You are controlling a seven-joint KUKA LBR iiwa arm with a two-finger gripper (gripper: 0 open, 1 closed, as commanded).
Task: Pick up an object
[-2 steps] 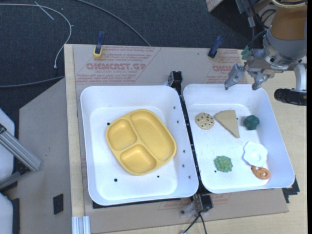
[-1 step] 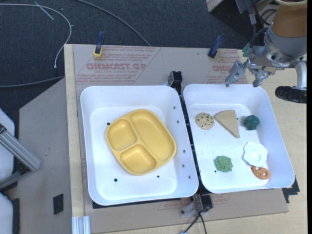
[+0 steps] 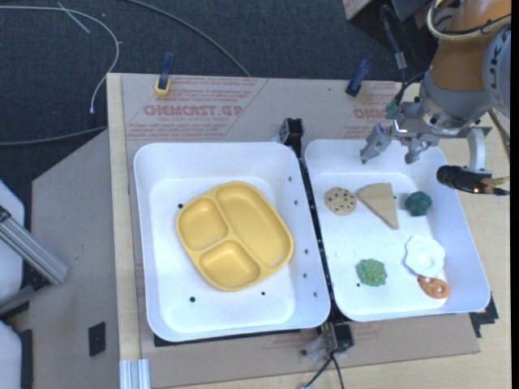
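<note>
In the left bin (image 3: 154, 217) lies one yellow plate (image 3: 233, 233). The right bin (image 3: 470, 241) has one cookie (image 3: 340, 201), one green clump (image 3: 372, 272), one wedge (image 3: 381, 202), one egg (image 3: 425, 255), one pretzel (image 3: 434, 287) and one dark green ball (image 3: 418, 203). My end effector (image 3: 397, 146) hangs open and holds nothing, above that bin's far edge. I think I'm picking a target; next I must drop down over one.

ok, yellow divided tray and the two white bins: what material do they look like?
Yellow three-compartment tray: looks like moulded plastic, smooth with a soft sheen and rounded edges. White left bin and white right bin: probably thin formed plastic, semi-gloss, with rounded corners; can't confirm from the view.
</note>
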